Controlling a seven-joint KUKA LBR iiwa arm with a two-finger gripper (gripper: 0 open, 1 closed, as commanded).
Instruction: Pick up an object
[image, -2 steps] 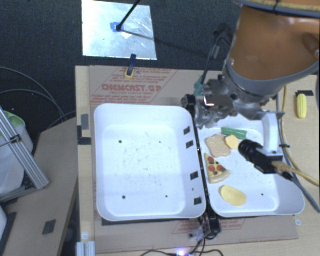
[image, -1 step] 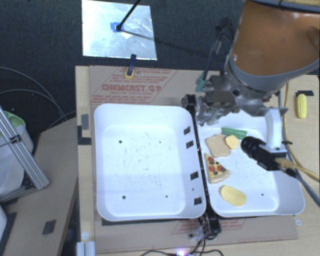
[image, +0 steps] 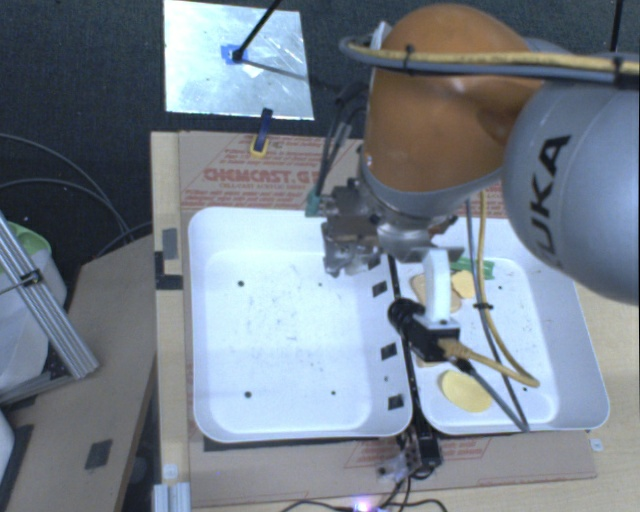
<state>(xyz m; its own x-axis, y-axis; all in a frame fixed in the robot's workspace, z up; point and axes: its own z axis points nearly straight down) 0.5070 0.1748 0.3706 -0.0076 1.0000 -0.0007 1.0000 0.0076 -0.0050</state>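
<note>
Bins: two white bins (image: 270, 330), side by side.
Objects: yellow discs (image: 466, 390), about three, right bin.
Gripper (image: 345, 262): at 12 o'clock over left bin; finger spread indiscernible.

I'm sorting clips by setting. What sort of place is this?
Probably a robotics lab test bench, not a home: a KUKA arm with loose cabling reaches over two white bins set on a cardboard sheet, with aluminium framing alongside.
</note>
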